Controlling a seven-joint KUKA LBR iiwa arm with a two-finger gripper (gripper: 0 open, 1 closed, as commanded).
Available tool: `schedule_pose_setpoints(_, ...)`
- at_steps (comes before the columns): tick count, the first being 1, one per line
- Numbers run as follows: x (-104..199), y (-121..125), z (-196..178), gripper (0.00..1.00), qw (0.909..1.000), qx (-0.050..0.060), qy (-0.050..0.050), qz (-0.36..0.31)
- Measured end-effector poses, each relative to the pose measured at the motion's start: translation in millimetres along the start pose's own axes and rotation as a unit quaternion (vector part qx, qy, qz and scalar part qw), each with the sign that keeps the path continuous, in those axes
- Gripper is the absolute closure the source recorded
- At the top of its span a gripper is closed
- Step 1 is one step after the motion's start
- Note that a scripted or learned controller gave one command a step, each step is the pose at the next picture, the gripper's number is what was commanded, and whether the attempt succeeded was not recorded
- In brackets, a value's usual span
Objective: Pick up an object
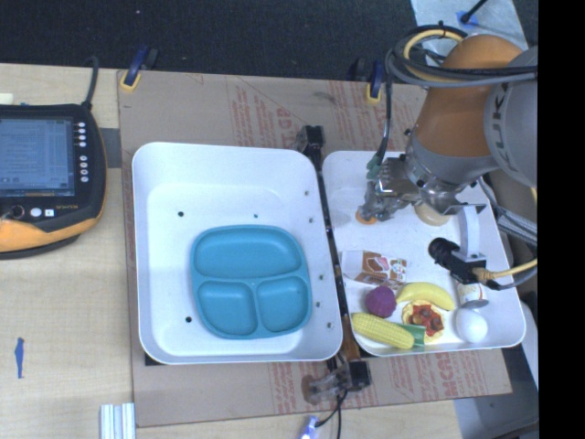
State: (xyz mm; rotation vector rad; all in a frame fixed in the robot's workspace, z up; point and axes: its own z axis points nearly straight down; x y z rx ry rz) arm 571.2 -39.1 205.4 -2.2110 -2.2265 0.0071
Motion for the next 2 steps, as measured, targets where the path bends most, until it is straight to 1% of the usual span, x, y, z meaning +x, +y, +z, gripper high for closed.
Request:
schedule_pose_setpoints(1,27,36,-3,1.0,1.0,-0.001,0.0,0.001)
schedule_pose_setpoints(2,-27,63,-3,1.0,1.0,-0.002,0.0,0.003)
